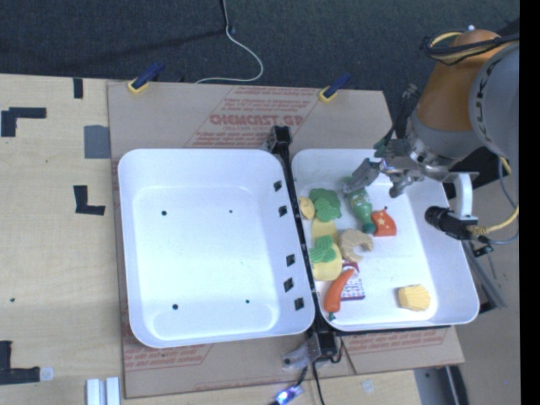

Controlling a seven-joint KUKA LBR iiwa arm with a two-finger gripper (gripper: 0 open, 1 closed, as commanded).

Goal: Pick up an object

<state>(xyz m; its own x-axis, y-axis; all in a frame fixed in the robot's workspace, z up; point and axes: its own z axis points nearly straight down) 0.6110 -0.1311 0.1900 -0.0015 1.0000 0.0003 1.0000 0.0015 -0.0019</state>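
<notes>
Brown cardboard covers the bench, and two white bins sit on it side by side. All the toy food lies in the right bin (439, 260). The claw (381, 175) hangs at the top of that bin with its two fingers spread apart and nothing between them. A green bottle-like toy (361, 209) lies just below it, at 7 o'clock from the claw, touching a little red toy (384, 224). To grab well, I think the claw should go straight down over the green toy, one finger on each long side, then squeeze and lift slowly.
</notes>
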